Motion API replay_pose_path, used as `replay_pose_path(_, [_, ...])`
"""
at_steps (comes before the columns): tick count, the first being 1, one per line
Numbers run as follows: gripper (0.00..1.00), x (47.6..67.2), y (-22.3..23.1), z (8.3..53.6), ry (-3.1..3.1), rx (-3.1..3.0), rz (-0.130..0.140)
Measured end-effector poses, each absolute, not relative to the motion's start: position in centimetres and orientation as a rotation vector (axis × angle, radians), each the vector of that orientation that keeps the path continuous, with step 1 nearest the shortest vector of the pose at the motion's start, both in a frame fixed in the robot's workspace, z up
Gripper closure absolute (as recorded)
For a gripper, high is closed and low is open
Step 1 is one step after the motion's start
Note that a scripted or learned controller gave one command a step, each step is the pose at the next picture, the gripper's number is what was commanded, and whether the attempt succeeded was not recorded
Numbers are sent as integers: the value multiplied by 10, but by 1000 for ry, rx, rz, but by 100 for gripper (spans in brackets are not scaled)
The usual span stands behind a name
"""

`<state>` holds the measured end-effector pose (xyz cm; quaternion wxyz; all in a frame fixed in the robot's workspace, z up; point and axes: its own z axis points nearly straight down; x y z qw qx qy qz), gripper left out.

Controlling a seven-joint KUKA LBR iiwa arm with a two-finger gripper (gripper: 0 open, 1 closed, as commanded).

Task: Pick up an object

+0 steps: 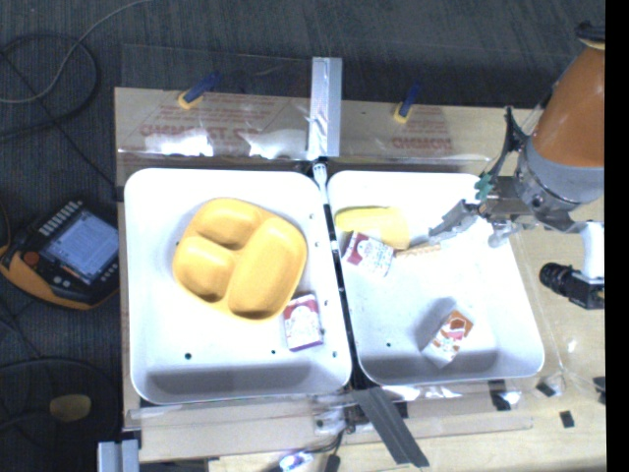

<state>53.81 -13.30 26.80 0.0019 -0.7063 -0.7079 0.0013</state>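
Gripper (pixel 444 226) low over right bin (pixel 511 293), fingers slightly parted, nothing between them, tips just beside yellow block (pixel 378 222). Small red-and-white carton (pixel 369 255) touching that block's near side, against the divider edge. Second carton (pixel 450 334) toward the right bin's near wall, well apart from the gripper, with bare floor around it. Left bin (pixel 147 342): large yellow moulded piece (pixel 239 257), third carton (pixel 303 323) at its near-right corner. Carton print too small to read.
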Motion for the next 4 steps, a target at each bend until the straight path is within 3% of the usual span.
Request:
replay_pose_path(1, [0,524,-146,141,-2251,-2183,4])
replay_pose_path(2, [100,525,-146,147,-2248,-2181,7])
replay_pose_path(3, [0,525,-146,147,-2248,-2181,7])
replay_pose_path(4, [0,489,-177,89,-2165,-2284,-13])
